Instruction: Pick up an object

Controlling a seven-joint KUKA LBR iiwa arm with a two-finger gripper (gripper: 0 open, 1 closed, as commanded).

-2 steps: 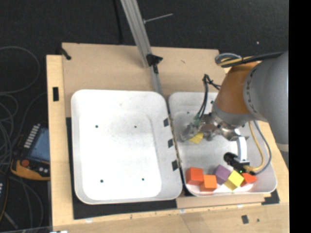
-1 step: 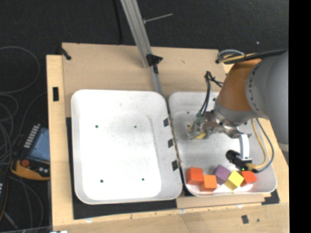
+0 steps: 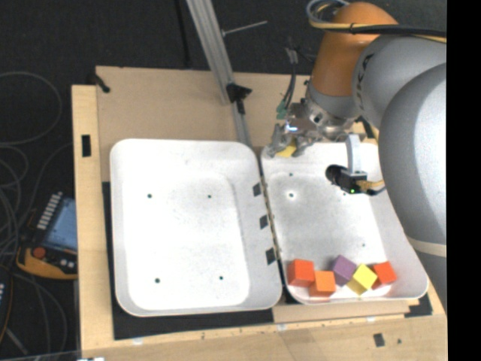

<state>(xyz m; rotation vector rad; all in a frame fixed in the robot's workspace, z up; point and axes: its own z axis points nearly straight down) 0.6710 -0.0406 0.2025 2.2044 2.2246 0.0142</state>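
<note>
- In the camera view, the grey arm with its orange band came in from the right and reached down toward the far left corner of the right bin.
- The gripper sat low over that corner, close to the divide between the two bins. A small yellow piece showed right at its tip.
- Whether the jaws were released, clenched or grasping that yellow piece could not be told; the wrist and its fittings hid them, and the piece was too small to make out whether it lay between the fingers or merely beside them.
- The plain candidates for picking lay in a cluster at the near edge of the right bin: an orange block, a second orange block, a purple block, a yellow block and a red-orange block, packed touching or just beside one another.
- That cluster lay well apart from the gripper, toward the near side of the bin and somewhat to the right.
- The blocks looked like cubes, with no clear long axis to align to.
- The left bin rested beside the right one on the desk.
- Judged from this, a grasp of the cluster would call for a long travel toward the near rim; the crowding could spoil it.
</note>
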